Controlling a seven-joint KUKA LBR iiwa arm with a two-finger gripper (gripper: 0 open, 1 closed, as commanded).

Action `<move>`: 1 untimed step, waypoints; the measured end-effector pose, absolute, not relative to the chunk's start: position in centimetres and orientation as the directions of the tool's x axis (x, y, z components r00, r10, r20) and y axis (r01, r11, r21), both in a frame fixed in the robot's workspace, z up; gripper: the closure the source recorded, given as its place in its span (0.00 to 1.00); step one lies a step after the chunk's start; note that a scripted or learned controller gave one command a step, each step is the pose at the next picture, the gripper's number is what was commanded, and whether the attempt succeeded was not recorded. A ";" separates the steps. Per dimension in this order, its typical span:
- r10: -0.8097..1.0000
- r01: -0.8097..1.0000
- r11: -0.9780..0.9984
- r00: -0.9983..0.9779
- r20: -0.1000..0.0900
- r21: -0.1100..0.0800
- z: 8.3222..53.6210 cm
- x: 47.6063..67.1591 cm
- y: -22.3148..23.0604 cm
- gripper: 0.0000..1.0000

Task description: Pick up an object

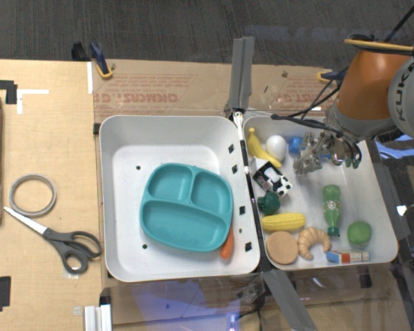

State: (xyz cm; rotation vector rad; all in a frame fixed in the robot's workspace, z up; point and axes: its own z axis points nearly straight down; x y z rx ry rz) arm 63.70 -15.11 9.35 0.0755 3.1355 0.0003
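My gripper (pixel 314 154) hangs over the upper middle of the right bin (pixel 379 185), below the orange wrist band. A small blue object (pixel 294 143) and a white ball (pixel 276 145) lie just left of it. A green bottle (pixel 331 207) lies below it. Further left are a banana (pixel 254 145), a black-and-white toy cow (pixel 272 178) and a dark green toy (pixel 268 203). Along the front lie a corn cob (pixel 283 221), a tan disc (pixel 283 247), a croissant (pixel 314 240), a green ball (pixel 359 232) and a small tube (pixel 348 256). I see nothing held in the gripper.
The left bin (pixel 117 157) holds a teal divided plate (pixel 188 207) with a carrot (pixel 227 244) at its lower right edge. On the bench at far left lie scissors (pixel 58 239) and a tape roll (pixel 33 194). A grey divider post (pixel 241 74) stands between the bins at the back.
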 end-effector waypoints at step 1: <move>0.196 0.196 0.981 -0.981 -0.003 0.001 9.3 63.4 -11.9 0.00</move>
